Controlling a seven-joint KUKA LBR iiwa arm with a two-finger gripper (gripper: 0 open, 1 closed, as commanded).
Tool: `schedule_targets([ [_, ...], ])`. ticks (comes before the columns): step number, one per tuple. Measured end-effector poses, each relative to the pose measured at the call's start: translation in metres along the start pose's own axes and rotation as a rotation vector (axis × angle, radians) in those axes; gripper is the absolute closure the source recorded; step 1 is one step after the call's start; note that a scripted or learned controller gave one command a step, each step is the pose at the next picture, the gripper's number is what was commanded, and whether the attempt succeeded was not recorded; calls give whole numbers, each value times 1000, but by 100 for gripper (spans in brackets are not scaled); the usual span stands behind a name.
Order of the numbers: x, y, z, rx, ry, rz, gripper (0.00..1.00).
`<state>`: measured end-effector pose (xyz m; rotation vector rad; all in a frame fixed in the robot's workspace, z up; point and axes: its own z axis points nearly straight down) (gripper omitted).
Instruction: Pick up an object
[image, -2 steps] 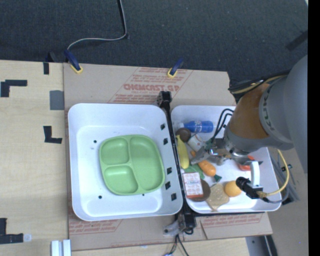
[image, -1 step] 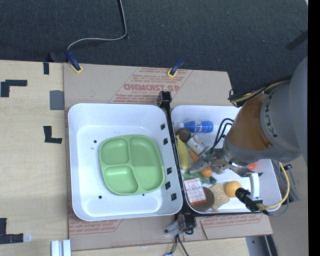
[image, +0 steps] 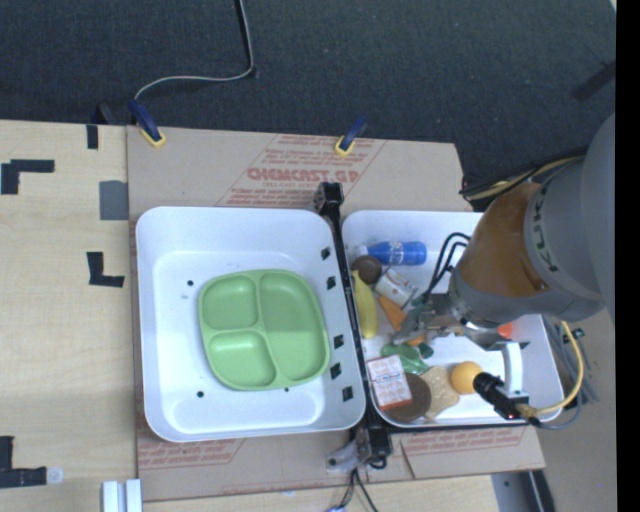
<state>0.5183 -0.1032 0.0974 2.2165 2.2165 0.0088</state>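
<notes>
My gripper (image: 422, 330) is low in the right bin (image: 545, 372), over a pile of small objects. Just under it lie a green item (image: 411, 353) and an orange carrot-like piece (image: 394, 312). To the left of it a yellow banana-shaped thing (image: 365, 308) lies along the bin's left wall. A clear bottle with a blue label (image: 397, 253) and a brown round object (image: 367, 269) sit farther back. In front are a red and white packet (image: 386, 378), a brown disc (image: 425, 395) and a yellow-orange ball (image: 464, 377). The arm hides part of the bin's right side.
The left bin (image: 170, 250) holds a green divided plate (image: 265, 328) in its middle. A black divider (image: 343, 300) runs between the two bins. Both bins rest on a cardboard sheet (image: 290, 175) on the wooden bench.
</notes>
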Motion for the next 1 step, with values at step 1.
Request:
schedule_targets([
  [1,87,9,-87,9,2,-3,100],
])
